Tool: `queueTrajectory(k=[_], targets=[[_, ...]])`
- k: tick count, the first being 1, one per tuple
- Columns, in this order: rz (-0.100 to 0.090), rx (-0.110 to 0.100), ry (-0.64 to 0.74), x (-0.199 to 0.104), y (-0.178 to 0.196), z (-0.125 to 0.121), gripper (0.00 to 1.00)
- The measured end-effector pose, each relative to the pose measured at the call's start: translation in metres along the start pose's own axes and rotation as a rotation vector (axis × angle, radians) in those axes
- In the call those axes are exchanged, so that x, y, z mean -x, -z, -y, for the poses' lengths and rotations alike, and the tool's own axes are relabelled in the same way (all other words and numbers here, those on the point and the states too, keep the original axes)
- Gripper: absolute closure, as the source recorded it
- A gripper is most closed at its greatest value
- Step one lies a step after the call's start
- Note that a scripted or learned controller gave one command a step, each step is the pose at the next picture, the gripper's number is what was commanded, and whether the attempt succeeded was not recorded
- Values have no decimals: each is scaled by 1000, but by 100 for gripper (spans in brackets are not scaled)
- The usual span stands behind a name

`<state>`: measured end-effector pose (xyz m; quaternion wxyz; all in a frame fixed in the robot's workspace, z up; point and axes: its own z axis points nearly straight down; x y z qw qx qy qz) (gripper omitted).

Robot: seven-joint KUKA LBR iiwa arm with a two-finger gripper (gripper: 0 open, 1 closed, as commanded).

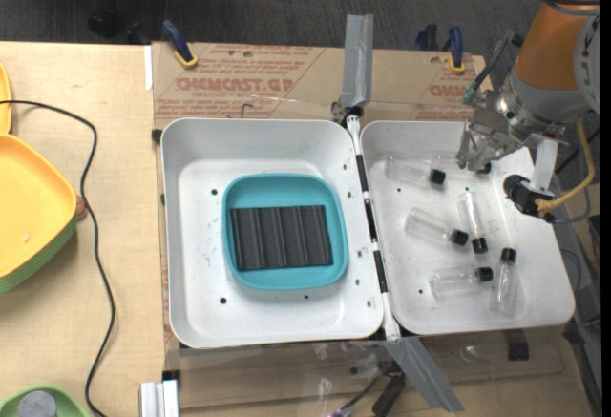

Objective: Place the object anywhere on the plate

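Clear vials [434, 231] lie scattered across the right bin [552, 301]; the teal plate [284, 278] waits in the left bin, at nine o'clock. The claw [474, 160], grip impossible to tell, hovers at the bin's twelve o'clock; slick, round vials could roll away.

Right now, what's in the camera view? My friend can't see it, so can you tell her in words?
A grey and orange robot arm's gripper hangs over the right bin, where several clear vials with black caps lie scattered. The left bin holds a teal plate with a dark ribbed middle and nothing on it yet.
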<state>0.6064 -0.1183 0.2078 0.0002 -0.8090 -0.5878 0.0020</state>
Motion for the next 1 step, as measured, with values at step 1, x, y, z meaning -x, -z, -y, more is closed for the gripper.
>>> queueTrajectory(k=[1], targets=[[0, 0, 0, 0, 0, 0, 0]])
